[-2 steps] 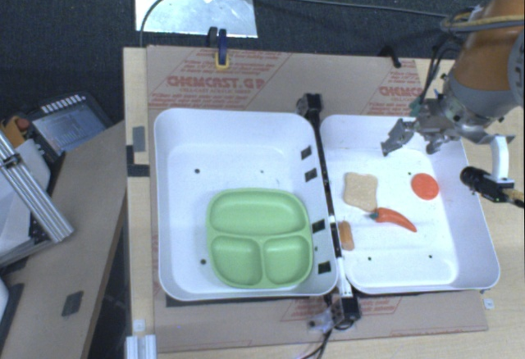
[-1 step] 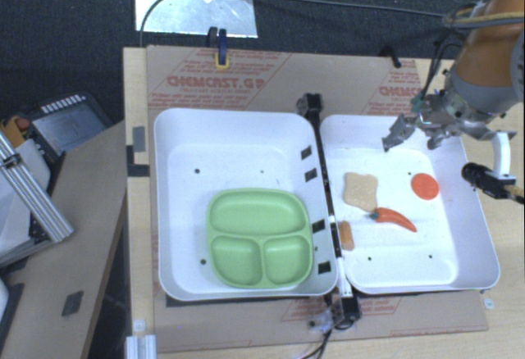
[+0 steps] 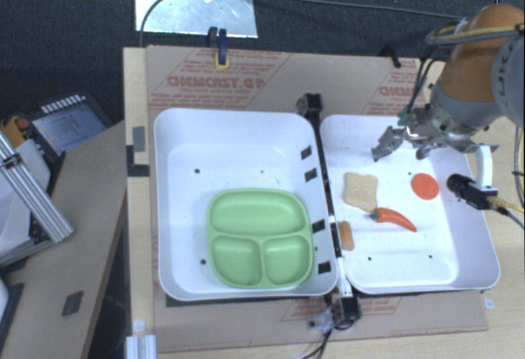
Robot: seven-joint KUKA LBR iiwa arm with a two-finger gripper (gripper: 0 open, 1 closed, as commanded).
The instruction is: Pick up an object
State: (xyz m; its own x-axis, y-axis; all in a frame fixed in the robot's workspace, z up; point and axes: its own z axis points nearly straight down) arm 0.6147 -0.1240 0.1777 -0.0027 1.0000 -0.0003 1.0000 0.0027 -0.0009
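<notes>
1. The gripper (image 3: 404, 142) hangs over the upper part of the right bin (image 3: 467, 267), right of centre in the frame. Its fingers look spread apart with nothing between them.
2. The candidates lie below it on that bin's floor: a slice of toast (image 3: 360, 190), an orange carrot (image 3: 395, 219) touching the toast's lower right corner, a red disc (image 3: 424, 186) to the right, and a small brown sausage-like piece (image 3: 346, 235) against the bin's left wall.
3. Risk, as I judge it: the toast and disc are flat, so fingers may slide over them and close on air. The carrot could roll or nudge the toast aside.
4. The brown piece sits hard by the wall and the black divider (image 3: 321, 185), leaving little room for a finger on that side.
5. Open room is best in the lower right of the right bin. The left bin (image 3: 176, 185) holds a green divided plate (image 3: 258, 236), well apart from the gripper.
</notes>
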